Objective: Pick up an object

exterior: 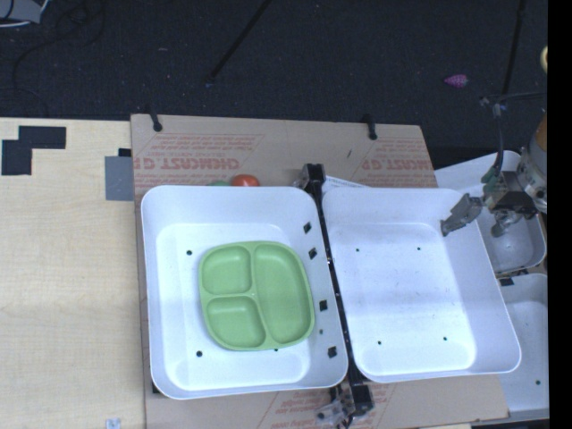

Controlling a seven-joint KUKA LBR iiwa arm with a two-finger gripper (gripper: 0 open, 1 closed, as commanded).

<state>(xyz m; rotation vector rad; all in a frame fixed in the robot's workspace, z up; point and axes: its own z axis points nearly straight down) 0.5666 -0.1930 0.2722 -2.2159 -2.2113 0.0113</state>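
While arm reaches from right | fingers (pixel 462 214) over right bin (pixel 500 329) rim | grip state unclear

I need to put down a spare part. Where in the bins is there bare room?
The right bin has a bare floor from the centre divider to its far wall. In the left bin, the green divided plate leaves narrow strips along the walls.
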